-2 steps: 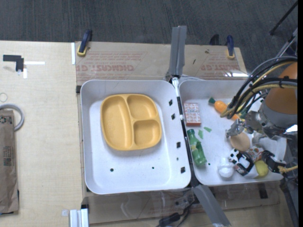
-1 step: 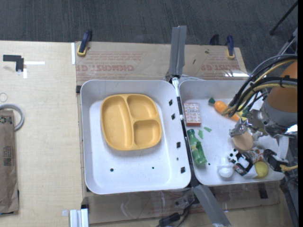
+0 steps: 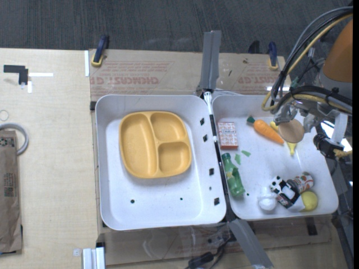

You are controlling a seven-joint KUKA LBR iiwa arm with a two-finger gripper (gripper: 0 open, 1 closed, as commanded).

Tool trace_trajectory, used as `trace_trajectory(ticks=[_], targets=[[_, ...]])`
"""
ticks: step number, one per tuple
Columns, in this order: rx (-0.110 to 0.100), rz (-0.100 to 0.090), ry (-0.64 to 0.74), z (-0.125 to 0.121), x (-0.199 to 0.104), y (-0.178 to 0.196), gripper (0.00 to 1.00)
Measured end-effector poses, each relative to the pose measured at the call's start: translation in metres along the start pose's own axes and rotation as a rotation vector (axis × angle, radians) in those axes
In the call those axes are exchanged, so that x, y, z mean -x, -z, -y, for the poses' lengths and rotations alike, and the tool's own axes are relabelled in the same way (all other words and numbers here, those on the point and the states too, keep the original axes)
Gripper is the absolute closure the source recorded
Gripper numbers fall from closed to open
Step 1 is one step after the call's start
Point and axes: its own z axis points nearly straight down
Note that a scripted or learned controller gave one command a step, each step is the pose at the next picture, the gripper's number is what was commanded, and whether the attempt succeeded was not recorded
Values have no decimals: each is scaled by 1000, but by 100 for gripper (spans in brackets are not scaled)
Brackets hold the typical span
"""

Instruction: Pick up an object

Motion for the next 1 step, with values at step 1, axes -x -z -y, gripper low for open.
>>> trace_trajectory(ticks=[1], targets=[[0,-1,84,16,64,-3,100]])
